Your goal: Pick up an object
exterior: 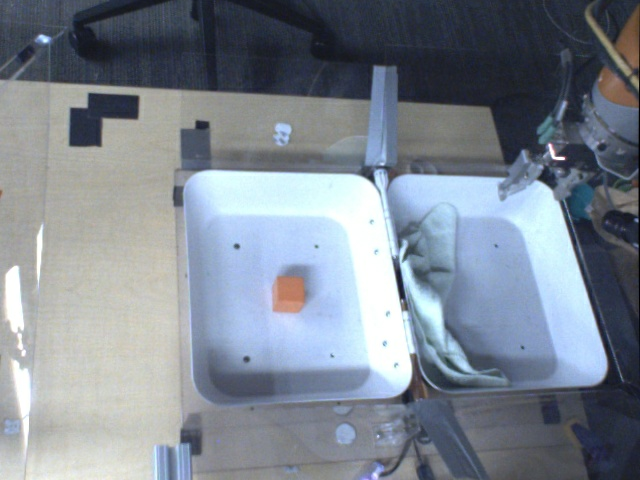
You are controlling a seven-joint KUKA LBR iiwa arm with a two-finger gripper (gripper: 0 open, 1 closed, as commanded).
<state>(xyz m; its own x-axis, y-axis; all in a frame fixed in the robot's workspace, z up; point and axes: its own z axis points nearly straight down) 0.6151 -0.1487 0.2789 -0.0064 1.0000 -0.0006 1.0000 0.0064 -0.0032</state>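
An orange cube (289,294) sits near the middle of the left white bin (215,368). A pale green cloth (432,288) lies crumpled along the left side of the right white bin (575,328), running from its back to its front edge. My gripper (530,173) hangs at the back right corner of the right bin, above its rim, well away from both the cloth and the cube. Nothing shows between its fingers.
A grey metal post (381,118) stands between the bins at the back. Black tape marks (100,115) lie on the wooden bench at the far left. Cables (600,203) hang beside the arm on the right.
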